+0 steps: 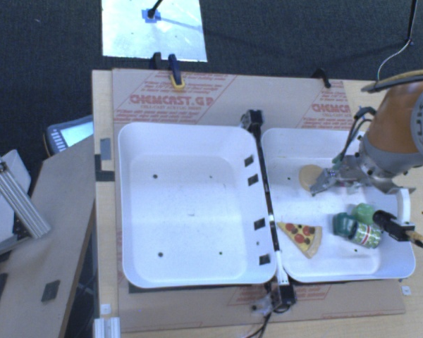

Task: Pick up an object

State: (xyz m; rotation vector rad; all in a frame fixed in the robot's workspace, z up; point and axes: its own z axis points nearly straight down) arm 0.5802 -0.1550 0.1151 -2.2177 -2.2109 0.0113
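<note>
**Arm closes in on tan disc in right-hand bin**

The grey arm's jaws (323, 182) hung low over the right bin (338, 270), tips at the edge of a flat tan disc (309, 177) near the bin's back. How far they stood apart could not be told from above, and nothing was seen held between them. A toy pizza slice (302, 236) and a green can (357, 229) lay nearer the front, well apart from the disc; the left bin (190, 259) sat beside on the worktop. A clean grasp would likely call for straddling the disc's rim squarely before closing, since so thin a piece could slip flat.
</note>
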